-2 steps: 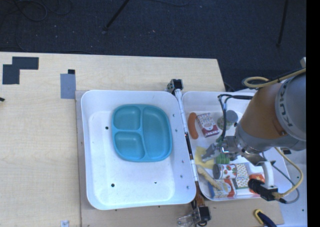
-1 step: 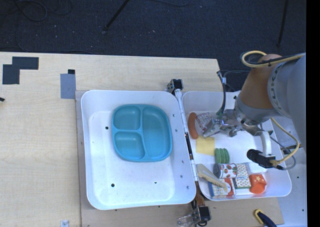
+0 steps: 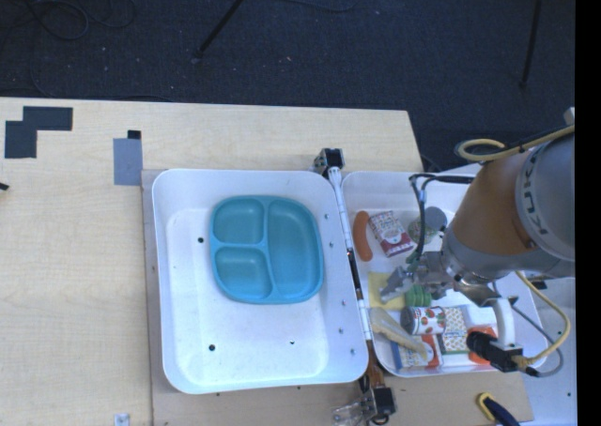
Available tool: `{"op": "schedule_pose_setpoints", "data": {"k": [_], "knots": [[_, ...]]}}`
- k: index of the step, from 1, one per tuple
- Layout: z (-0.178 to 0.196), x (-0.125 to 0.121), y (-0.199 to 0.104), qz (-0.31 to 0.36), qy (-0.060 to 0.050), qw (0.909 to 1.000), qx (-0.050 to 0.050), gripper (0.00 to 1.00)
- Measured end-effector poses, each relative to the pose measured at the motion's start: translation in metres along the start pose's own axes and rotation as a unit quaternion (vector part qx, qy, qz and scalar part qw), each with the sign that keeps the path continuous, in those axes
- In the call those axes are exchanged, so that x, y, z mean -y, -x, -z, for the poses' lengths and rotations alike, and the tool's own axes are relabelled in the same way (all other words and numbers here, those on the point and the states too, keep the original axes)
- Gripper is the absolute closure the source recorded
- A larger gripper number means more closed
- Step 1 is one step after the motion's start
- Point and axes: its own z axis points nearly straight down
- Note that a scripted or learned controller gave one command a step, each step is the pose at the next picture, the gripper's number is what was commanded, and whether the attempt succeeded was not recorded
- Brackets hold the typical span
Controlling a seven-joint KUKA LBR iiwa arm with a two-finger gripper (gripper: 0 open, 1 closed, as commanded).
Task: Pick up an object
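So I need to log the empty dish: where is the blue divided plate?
In the camera view, the blue divided plate lies in the left bin, toward its upper middle.

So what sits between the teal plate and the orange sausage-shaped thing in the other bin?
In the camera view, just the bins' adjoining white rims lie between the teal divided plate and the orange sausage-shaped item.

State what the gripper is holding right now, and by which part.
It cannot be told. The gripper is down among the clutter in the right bin, just above a small can, but no object is clearly seen in its grasp.
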Motion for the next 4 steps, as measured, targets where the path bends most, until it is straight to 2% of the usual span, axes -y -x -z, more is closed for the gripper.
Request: {"op": "schedule_pose_setpoints", "data": {"k": [1,2,3,4], "knots": [[-0.004,-0.082,0.014,0.000,0.003,1.0000,0.001,0.00],[-0.004,-0.012,0.009,0.000,0.001,1.0000,0.000,0.00],[0.006,-0.012,0.008,-0.001,0.001,1.0000,-0.002,1.00],[0.094,-0.031,-0.050,0.001,0.001,1.0000,0.001,1.00]]}}
